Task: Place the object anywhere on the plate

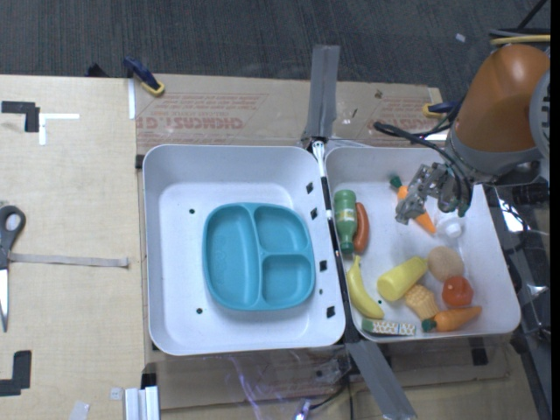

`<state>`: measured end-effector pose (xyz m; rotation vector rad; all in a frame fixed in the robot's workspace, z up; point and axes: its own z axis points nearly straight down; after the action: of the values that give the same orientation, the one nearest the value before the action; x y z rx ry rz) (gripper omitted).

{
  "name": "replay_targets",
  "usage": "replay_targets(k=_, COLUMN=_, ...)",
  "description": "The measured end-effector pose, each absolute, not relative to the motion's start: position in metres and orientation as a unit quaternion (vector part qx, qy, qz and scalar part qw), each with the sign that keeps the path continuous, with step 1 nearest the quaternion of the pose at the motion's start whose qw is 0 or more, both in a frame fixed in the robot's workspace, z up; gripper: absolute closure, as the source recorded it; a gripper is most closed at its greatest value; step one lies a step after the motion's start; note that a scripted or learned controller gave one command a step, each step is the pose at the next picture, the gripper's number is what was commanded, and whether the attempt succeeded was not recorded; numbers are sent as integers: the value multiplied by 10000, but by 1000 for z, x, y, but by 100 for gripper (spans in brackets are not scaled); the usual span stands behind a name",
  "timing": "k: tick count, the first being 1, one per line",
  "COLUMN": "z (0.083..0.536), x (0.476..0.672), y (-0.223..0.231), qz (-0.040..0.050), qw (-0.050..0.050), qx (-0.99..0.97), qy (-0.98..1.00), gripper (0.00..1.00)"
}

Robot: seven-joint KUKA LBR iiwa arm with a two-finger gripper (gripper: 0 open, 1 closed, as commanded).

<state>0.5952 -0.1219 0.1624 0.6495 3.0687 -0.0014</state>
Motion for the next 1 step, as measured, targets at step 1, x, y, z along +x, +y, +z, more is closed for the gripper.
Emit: replay_targets(k=1, z=202, x=589, y=-46, qz=3, qw=25, qx=2584, qy=9660, gripper=100)
